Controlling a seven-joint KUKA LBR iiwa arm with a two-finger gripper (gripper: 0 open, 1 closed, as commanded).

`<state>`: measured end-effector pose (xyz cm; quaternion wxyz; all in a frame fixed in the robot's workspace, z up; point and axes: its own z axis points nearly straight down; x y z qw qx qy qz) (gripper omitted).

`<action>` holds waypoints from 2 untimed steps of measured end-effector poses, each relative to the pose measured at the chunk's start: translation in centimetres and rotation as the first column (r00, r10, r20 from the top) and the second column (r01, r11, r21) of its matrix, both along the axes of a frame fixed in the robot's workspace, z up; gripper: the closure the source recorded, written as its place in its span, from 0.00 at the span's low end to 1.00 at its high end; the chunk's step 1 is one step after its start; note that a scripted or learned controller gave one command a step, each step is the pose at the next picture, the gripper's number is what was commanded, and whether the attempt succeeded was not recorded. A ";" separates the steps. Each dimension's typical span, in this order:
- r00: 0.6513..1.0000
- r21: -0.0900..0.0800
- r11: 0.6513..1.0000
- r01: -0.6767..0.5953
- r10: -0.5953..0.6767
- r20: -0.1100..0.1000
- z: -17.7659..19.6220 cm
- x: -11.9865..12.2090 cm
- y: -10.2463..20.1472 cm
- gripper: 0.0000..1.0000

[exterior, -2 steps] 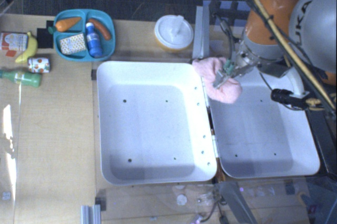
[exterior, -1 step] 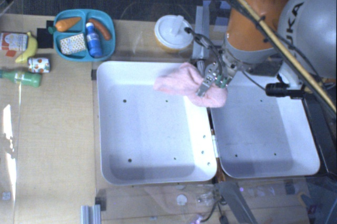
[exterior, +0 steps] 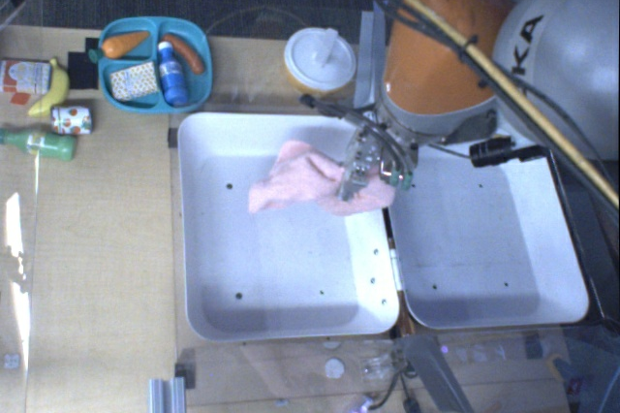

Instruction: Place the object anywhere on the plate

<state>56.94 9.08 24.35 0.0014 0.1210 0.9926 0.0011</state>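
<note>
A crumpled pink cloth [exterior: 295,176] lies in the upper right part of the left white bin [exterior: 262,290]. My gripper [exterior: 356,180] is down at the cloth's right end, by the wall between the two bins, and touches or nearly touches the fabric. The cloth rests on the bin floor. A blue divided plate [exterior: 201,62] sits on the bench beyond the left bin's far left corner. It holds a toy carrot, a sausage, a blue bottle and a cracker.
The right white bin [exterior: 484,246] lies under the arm. A white lidded cup [exterior: 321,58] stands behind the left bin. A banana [exterior: 53,89], a small can [exterior: 71,119], a green bottle [exterior: 39,143] and a carton [exterior: 21,77] lie at the far left.
</note>
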 end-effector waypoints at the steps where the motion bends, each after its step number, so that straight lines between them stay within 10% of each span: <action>1: 0.970 0.000 0.970 -0.243 0.243 0.003 -0.8 -1.6 4.8 1.00; 2: 0.970 0.000 0.970 -0.242 0.242 0.003 -0.8 -1.5 4.8 0.00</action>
